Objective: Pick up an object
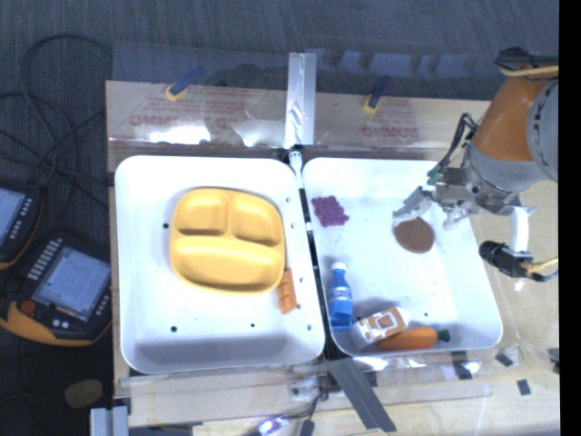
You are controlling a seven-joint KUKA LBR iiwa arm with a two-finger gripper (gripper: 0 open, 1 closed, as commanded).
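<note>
My gripper (430,211) hangs over the right bin (472,284), near its upper right part. Its two fingers are spread apart, so it is open with nothing between them. Just below the fingertips a brown round disc (415,236) lies on the bin floor. A purple grape bunch (329,210) sits at the bin's upper left. A blue bottle (339,296) lies along the left wall. A small orange-and-white carton (381,322) and a carrot (410,338) rest by the front wall.
The left bin (145,334) holds a yellow divided plate (227,240) and a small orange piece (287,292) against its right wall. A metal divider (300,107) stands behind the bins. Handheld pendants (54,284) and cables lie left of the bench.
</note>
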